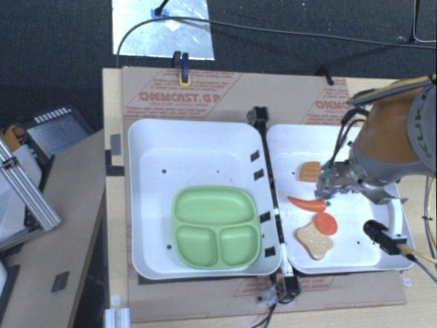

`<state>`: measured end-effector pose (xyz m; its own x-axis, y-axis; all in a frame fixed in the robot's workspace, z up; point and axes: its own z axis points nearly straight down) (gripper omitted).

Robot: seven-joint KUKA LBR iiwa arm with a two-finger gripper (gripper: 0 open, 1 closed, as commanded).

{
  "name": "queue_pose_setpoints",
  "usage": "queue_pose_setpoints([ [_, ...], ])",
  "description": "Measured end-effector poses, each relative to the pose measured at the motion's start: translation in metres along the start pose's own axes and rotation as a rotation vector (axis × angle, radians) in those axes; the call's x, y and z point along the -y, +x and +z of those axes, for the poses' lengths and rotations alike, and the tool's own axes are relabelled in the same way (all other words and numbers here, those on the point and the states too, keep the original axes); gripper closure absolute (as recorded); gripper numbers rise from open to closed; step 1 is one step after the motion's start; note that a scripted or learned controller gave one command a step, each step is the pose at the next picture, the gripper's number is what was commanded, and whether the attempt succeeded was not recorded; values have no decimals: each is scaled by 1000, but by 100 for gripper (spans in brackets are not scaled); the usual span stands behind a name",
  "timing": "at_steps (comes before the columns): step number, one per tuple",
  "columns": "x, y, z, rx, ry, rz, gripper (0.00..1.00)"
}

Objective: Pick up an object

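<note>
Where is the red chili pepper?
The chili pepper lies in the right bin, just below the gripper, with the tomato slice right under it.

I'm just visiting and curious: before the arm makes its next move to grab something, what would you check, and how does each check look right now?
1. Things to pick lie in the right bin: ok; orange block, red chili, red disc, toast piece.
2. Tool is over that bin, near the chili's right end: ok.
3. Tool already holds something: cannot tell.
4. Tool open enough to grasp: cannot tell.
5. Chili lies apart from the block: ok.
6. Disc has room around it: not ok, it touches the toast piece.
</note>
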<state>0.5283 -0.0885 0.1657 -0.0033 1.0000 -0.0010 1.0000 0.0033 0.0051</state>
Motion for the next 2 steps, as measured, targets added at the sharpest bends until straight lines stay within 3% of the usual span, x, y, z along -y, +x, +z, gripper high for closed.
queue_pose_setpoints([
  [2,-15,7,-93,0,-1,-2,100],
])
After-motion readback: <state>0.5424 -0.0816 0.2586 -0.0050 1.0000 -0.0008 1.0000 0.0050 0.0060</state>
